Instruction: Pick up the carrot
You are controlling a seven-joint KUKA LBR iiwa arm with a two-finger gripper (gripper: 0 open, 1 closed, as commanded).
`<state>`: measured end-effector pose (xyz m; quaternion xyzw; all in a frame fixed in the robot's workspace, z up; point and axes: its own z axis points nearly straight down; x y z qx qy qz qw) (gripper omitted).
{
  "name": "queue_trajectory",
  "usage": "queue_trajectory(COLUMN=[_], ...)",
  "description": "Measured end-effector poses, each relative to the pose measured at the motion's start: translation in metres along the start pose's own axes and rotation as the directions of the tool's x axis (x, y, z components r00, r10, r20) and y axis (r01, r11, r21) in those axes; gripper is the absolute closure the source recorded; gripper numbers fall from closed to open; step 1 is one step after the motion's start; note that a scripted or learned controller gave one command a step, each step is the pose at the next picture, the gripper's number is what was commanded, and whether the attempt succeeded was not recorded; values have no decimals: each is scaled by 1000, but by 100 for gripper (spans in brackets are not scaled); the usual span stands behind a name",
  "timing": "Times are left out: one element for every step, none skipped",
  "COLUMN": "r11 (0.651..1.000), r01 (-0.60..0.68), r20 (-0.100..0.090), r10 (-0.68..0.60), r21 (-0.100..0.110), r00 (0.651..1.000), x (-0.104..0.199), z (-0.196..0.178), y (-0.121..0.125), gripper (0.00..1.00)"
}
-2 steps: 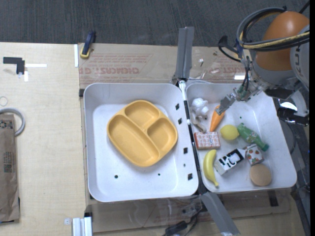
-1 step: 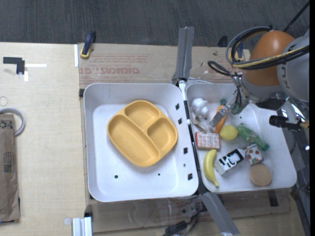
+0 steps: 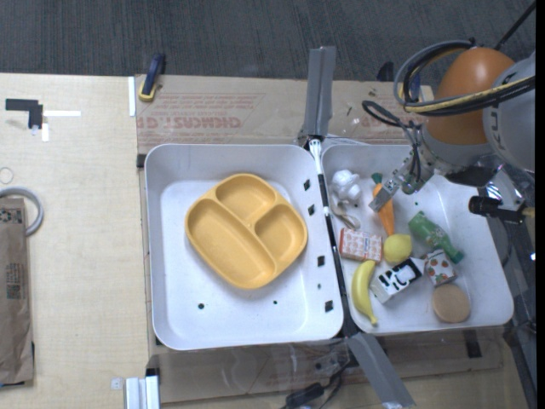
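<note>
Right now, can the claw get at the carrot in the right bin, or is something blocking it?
Probably yes. The claw sits right at the top end of the carrot, nothing lies on top of it, and the lemon and green bottle rest off to the side. Whether it has a grip is unclear.

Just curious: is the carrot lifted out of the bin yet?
No. The carrot lies in the right bin, the gripper at its upper end.

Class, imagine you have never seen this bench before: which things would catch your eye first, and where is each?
First the big yellow divided plate, alone in the left bin. Next the arm's orange band at upper right, with the gripper down at the carrot in the right bin. That bin also holds a crowd of small items, including a banana and a lemon.
</note>
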<state>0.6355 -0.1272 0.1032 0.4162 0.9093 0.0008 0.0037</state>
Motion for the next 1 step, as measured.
queue_trajectory(r11=[986], r01=[-164], r20=[-3], r10=[164], r21=[5], r00=[986], x=[47], z=[-134], y=[3], gripper=[100])
